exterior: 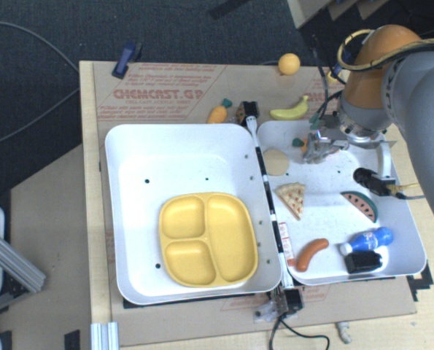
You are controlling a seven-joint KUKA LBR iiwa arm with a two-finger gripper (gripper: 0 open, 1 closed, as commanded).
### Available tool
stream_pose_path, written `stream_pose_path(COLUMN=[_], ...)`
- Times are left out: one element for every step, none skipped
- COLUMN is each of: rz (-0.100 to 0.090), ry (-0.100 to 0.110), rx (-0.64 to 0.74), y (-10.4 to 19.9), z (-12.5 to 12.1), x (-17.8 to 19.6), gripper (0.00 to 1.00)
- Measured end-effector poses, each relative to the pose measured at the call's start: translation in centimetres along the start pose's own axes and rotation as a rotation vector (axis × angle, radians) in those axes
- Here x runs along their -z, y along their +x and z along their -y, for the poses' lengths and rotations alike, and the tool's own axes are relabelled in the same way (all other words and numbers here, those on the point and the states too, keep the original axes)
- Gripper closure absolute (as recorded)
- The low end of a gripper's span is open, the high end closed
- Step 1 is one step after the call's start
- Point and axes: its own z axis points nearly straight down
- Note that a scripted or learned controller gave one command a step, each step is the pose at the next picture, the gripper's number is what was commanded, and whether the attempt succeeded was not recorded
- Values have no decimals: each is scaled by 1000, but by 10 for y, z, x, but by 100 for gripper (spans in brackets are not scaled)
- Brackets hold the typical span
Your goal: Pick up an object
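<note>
two white bins: left bin [129, 195] has one yellow tray [208, 238]; right bin [410, 246] has one pizza slice [292, 198], sausage [311, 253], watermelon slice [360, 204], bottle [367, 240]. gripper [317, 150] jaws: cannot tell.

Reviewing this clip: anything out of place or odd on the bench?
Yes. Three toys lie outside the bins: a banana against the right bin's far rim, a carrot behind the left bin, and an orange ball near the board's far edge.
</note>
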Motion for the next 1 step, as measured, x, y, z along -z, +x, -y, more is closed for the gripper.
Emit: stream_pose_path(rz=[1], ry=[-7], rx=[1], y=[0], z=[-2], x=[1], gripper=[0])
